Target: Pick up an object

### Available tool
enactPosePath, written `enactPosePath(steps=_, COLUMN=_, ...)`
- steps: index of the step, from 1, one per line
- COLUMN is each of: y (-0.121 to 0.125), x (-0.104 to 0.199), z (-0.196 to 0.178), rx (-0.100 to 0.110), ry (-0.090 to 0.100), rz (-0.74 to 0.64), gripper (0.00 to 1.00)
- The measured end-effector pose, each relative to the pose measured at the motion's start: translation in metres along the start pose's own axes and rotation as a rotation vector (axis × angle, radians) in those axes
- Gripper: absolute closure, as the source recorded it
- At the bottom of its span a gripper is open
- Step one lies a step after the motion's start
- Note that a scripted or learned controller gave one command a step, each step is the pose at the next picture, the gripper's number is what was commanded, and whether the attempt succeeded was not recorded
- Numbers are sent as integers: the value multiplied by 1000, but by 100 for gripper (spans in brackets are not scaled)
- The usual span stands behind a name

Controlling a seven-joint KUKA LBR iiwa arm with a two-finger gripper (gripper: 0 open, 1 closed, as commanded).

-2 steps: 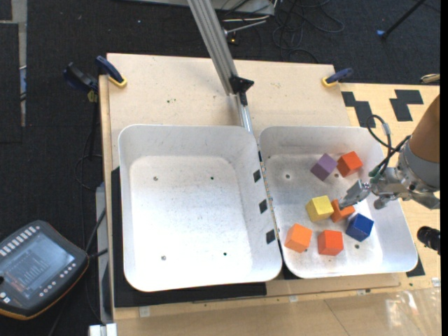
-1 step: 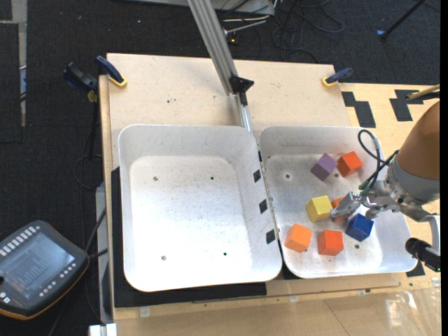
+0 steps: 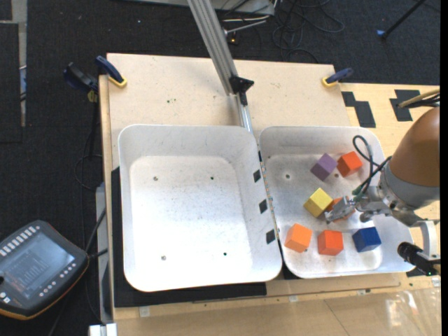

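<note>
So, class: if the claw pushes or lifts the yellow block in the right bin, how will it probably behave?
The yellow block looks like a solid cube with flat faces, so it would probably slide, not roll. Its crisp edges suggest it is stiff and should hold its shape when squeezed. It sits turned at an angle with the claw close beside it, so a push might twist it.
</note>
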State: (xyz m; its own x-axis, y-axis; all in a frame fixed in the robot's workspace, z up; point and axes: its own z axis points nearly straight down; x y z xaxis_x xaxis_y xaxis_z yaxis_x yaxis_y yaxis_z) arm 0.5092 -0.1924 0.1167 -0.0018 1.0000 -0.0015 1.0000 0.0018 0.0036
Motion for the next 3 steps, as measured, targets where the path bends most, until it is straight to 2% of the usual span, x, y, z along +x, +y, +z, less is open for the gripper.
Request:
enactPosePath(steps=1, y=0, x=0, z=-8, rx=0, ry=0, rz=2, gripper=100)
enactPosePath(steps=3, y=-3, x=-6, z=-131, rx=-5, ry=-2, rz=-1, gripper=100)
